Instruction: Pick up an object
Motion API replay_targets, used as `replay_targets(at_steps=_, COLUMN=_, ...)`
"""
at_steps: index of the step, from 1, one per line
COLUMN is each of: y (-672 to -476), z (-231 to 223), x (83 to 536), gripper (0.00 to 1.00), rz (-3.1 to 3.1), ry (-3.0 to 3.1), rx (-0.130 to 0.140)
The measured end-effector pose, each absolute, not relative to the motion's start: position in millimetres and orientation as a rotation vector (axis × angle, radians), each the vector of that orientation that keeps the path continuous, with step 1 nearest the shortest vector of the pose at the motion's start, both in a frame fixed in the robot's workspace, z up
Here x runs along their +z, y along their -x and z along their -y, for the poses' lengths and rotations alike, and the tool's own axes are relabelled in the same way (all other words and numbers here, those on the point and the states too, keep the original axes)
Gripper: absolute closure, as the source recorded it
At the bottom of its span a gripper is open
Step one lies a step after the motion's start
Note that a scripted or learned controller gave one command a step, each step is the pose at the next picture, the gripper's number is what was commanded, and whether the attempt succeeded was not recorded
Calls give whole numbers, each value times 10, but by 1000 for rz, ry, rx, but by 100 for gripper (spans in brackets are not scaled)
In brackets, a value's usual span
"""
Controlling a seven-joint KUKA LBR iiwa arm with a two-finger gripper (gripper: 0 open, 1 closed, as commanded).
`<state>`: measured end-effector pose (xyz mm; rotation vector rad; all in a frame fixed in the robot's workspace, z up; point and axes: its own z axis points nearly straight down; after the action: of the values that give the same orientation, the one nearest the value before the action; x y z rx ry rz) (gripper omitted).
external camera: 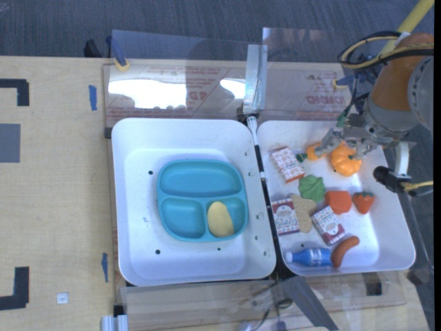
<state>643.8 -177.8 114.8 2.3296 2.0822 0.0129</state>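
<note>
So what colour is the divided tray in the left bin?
Light blue; the tray shows clearly in the camera view, with a yellow item in it.

Grey carpet floor; tan bench, black marks.

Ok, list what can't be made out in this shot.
- Camera view: the gripper sits over the orange toy; the wrist above hides any contact.
- The print on the three small packets is too small to read.
- The arm is cut off by the right edge.
</note>
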Motion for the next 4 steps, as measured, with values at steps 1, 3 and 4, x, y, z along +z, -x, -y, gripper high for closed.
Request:
replay_targets(at_steps=1, y=-6463, z=1843, x=1049, gripper=0, rz=-2229, ry=-2176, rx=7)
replay_targets(at_steps=3, y=-6595, z=1972, x=839, gripper=100, rz=-2427, ry=-2030, rx=-21)
replay_targets(at_steps=4, y=-6345, z=2084, x=853, gripper=100, rz=-2359, ry=-2074, rx=1)
